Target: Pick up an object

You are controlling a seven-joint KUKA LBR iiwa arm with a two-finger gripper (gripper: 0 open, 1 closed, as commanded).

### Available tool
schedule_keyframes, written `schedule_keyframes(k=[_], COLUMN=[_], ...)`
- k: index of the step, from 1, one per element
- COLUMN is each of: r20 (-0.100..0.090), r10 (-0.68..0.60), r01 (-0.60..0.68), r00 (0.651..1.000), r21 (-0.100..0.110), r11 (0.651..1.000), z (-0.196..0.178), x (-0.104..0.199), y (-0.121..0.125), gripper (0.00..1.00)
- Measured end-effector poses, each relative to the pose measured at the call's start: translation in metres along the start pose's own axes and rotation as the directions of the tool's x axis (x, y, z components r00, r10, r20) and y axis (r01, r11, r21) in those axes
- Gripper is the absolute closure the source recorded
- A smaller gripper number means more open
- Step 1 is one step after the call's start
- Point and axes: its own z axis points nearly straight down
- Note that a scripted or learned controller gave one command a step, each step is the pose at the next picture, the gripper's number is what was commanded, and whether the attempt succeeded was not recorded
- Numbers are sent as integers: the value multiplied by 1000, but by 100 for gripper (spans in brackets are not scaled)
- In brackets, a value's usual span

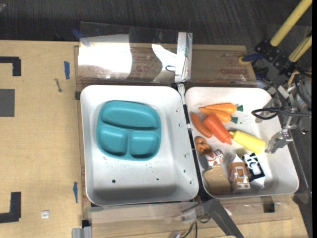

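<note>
**Crowded right bin, gripper at its far edge**

Nearest the camera, along the front of the right bin [285, 182], lie a tan slice of bread [217, 178], a small orange-and-white carton [239, 176] and a black-and-white packet [254, 166]. The carton sits just beside the bread, and the packet touches the carton on its right side. Behind them, near the bin's left wall, are a small brown item [201, 144] and a red-and-white one [214, 157], too small to identify.

Farther back, a yellow banana-shaped piece [247, 141] lies at a slant in the middle of the bin. Three orange carrot-like pieces fill the back left: a thin one [200, 125], a thicker one [217, 127] touching the yellow piece at its lower end, and a long one with a green tip [221, 108] across the back.

The gripper [277, 142] sits at the right edge of this bin, just beside the yellow piece's right end, with dark cables looping above it. Whether it is wide or narrow cannot be told, and nothing is visibly between its tips.

The left bin [99, 182] holds a teal divided plate [130, 129], lying flat toward the back. Both bins rest on a light wooden bench [34, 148].
</note>
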Motion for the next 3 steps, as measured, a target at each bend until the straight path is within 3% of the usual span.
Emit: schedule_keyframes(k=[1,2,3], r20=[-7,0,7], r10=[-82,12,-47], r01=[82,-12,47], r00=[997,1000,999], r21=[-3,0,2], r11=[997,1000,999], z=[121,172,180], x=[36,1,-50], y=[11,-14,-5], gripper=[0,0,0])
